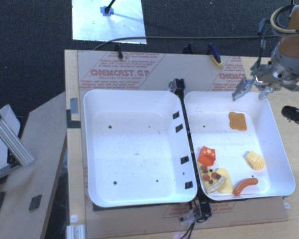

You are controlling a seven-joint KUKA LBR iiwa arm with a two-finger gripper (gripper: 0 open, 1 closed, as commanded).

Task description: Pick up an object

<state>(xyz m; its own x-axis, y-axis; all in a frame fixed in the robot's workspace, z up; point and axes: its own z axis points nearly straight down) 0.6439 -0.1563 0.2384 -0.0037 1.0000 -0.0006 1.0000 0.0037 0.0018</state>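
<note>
Toys in right bin (276,133): toast (237,121), strawberry (207,156), corn (254,160), pizza (214,178), sausage (245,185), end effector (253,91) open, holding nothing.

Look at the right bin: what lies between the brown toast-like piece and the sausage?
In the camera view, the yellow corn piece lies between the brown piece and the sausage, slightly right of their line.

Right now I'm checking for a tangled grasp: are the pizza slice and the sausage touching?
Apart. The camera view shows bare white bin floor between the pizza slice and the sausage.
</note>
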